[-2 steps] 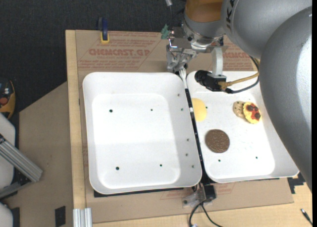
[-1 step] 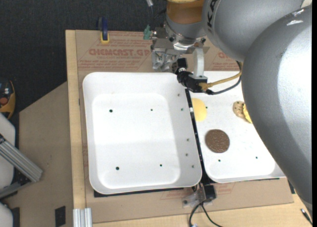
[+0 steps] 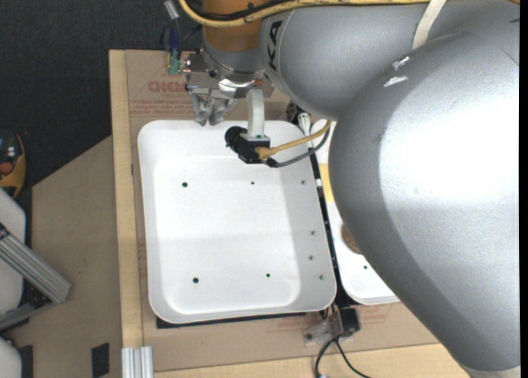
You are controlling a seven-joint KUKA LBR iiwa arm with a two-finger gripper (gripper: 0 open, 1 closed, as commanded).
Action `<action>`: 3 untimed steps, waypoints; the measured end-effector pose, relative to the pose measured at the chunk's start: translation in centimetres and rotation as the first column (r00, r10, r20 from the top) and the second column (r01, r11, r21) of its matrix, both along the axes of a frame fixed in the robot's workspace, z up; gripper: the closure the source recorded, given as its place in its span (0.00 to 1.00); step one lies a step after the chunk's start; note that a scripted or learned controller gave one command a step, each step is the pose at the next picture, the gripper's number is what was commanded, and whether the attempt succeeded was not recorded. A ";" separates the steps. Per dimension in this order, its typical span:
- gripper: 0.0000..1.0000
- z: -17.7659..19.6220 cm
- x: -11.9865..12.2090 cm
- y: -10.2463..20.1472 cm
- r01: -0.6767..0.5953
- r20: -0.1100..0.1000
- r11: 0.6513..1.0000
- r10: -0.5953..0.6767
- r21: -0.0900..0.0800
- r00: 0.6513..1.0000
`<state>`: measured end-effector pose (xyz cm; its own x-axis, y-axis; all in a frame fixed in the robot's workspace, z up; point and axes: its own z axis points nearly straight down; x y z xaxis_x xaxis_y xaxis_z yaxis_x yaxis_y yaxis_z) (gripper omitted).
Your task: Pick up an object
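Note:
My gripper hangs below the orange wrist band, over the far rim of the left white bin, near its back middle. I see nothing held at its tip. Just right of it, a white bracket carries a black part with a yellow cable, low over the bin's back floor. A small brown patch of some object peeks out in the right bin, against the arm's edge. The big grey arm hides most of that bin.
The left bin's floor shows a few small dark dots. Both bins rest on a cardboard-coloured board. A black divider runs between the bins. Cables and a connector lie at the front edge.

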<state>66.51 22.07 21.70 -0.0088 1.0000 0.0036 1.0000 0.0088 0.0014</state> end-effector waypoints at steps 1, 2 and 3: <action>1.00 1.3 0.2 -0.5 0.006 0.004 1.000 -0.006 -0.002 1.000; 1.00 2.4 0.2 -0.5 0.005 0.007 1.000 -0.005 -0.002 1.000; 1.00 3.4 0.2 -0.4 0.003 0.009 1.000 -0.003 -0.001 1.000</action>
